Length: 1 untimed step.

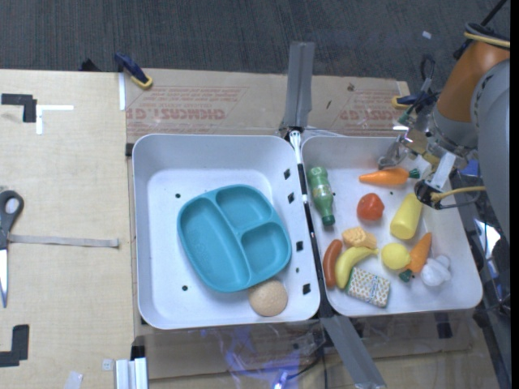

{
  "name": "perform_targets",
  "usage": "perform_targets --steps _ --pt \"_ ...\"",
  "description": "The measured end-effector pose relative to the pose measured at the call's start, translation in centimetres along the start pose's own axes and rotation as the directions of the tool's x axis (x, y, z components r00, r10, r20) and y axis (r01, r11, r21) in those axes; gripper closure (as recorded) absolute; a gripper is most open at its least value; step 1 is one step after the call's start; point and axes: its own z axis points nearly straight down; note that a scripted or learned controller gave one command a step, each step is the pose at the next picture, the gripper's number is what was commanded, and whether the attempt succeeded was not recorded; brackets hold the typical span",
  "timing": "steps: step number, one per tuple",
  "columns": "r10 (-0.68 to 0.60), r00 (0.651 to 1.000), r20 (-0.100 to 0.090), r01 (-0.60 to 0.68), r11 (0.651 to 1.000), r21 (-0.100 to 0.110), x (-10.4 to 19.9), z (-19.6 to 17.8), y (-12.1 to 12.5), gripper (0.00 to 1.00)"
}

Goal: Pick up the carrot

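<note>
At the near edge of the left bin [146, 298] a tan bun [268, 297] lies touching the near rim of a blue divided plate [233, 237] that sits across the bin floor. In the right bin [462, 294] the nearest things are a speckled block [369, 287] and a white lump [435, 272]. Just beyond them are a brown sausage [331, 262] and a banana [353, 263] side by side, a lemon [395, 255], and an orange stick [419, 252] leaning beside the lemon. An orange-yellow lump [358, 237] rests at the banana's far end. Farther back stand a red tomato [370, 207] and a yellow tube [406, 217], with a green bottle [321, 193] lying along the wall between the bins. The carrot [383, 178] lies across the far part of the right bin, beyond the tomato, its green end pointing right. The gripper [408, 162] hangs right at that green end, low over the bin; whether the claw is released, clenched or grasping the carrot cannot be told from this slant. Behind it the arm [478, 87] rises at the right. Scissors [8, 217] lie on the bench at the far left.
</note>
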Motion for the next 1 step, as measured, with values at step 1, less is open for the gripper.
perform_targets --steps 1 --pt "0.088 0.996 0.008 -0.088 0.996 0.003 -1.65 0.27 -3.90 0.00"
